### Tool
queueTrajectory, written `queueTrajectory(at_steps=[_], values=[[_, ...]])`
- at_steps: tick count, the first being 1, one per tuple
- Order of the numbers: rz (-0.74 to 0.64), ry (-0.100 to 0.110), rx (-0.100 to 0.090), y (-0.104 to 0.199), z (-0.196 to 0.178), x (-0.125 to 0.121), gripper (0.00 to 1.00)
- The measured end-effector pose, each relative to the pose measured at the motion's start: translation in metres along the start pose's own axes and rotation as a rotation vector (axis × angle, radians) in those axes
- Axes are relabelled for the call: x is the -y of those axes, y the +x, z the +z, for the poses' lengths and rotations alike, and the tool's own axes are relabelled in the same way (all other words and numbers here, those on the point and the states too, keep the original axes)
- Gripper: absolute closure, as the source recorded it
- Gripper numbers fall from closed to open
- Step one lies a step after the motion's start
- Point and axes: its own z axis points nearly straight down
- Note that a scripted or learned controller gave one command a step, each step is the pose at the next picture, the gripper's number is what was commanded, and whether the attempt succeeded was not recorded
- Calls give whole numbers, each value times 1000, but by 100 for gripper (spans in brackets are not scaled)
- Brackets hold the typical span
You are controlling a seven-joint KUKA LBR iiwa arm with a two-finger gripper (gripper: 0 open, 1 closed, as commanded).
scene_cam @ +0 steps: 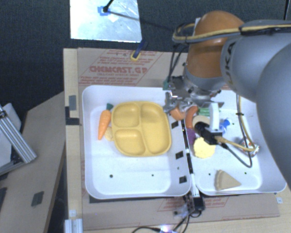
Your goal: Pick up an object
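My gripper point(183, 108) hangs low over the far left corner of the right bin point(262, 181), right by the wall between the two bins. Orange toy pieces point(177, 113) sit directly beneath it, and I cannot see whether they are between its fingers. Close to them lie a pale yellow round piece point(203, 148), a green and white item point(212, 113) and a small blue piece point(225, 125). A tan wedge point(226, 180) rests near the front of the right bin.
The left bin point(94, 178) holds a yellow divided plate point(138, 128) with a toy carrot point(104, 124) along its left side. The grey arm covers the far right of the right bin. A shiny sheet point(105, 12) lies behind the bins.
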Motion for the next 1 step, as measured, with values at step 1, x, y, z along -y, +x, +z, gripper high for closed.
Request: queueTrajectory(at_steps=[1], values=[[0, -2, -1, 12, -14, -1, 100]])
